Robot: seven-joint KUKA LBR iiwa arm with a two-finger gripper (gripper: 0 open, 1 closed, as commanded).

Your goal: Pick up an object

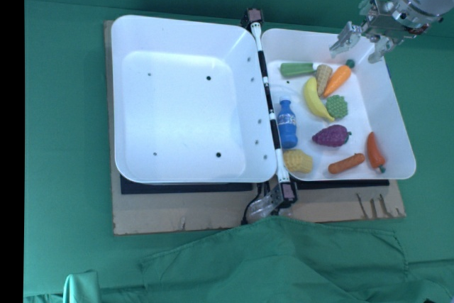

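Note:
My gripper (364,44) hangs above the far right corner of the right bin (397,131), its two fingers spread open with nothing between them. Below it in that bin lie an orange carrot (337,80), a green cucumber (297,69), a corn cob (323,76), a yellow banana (313,98), a green bumpy fruit (337,107), a purple grape bunch (331,135), a blue bottle (286,124), a yellow lemon-like piece (299,161), and two more orange-red pieces (346,164) (374,151).
The left bin (142,46) sits beside the right one, joined by a black-and-white divider (268,99). Both rest on a cardboard sheet (177,213) over green cloth. A fold of green fabric (284,259) lies at the front.

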